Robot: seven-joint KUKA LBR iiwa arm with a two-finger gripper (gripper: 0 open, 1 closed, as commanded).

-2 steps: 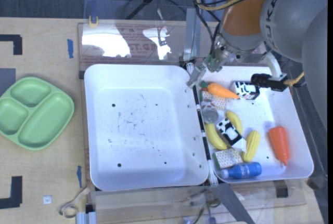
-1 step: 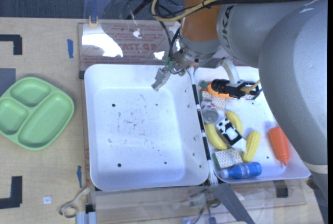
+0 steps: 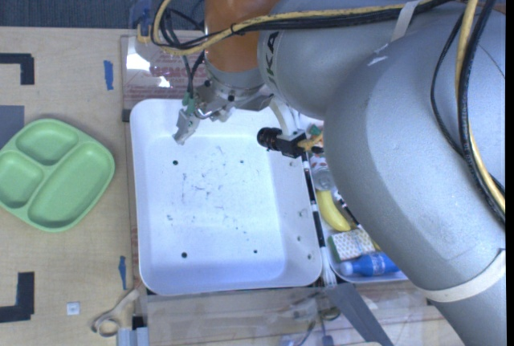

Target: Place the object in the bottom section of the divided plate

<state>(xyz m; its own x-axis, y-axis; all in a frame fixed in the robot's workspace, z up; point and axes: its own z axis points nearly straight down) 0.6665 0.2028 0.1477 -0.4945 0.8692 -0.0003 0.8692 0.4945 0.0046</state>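
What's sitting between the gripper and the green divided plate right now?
In the camera view, between the gripper and the divided plate lie the left white bin's floor and rim, then bare wooden bench.

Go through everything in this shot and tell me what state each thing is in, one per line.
hand: low over the left bin's far corner, nothing seen in it
left bin: scuffed floor
divided plate: flat on the bench, sections bare
banana: lying in the right bin
blue bottle: on its side, right bin
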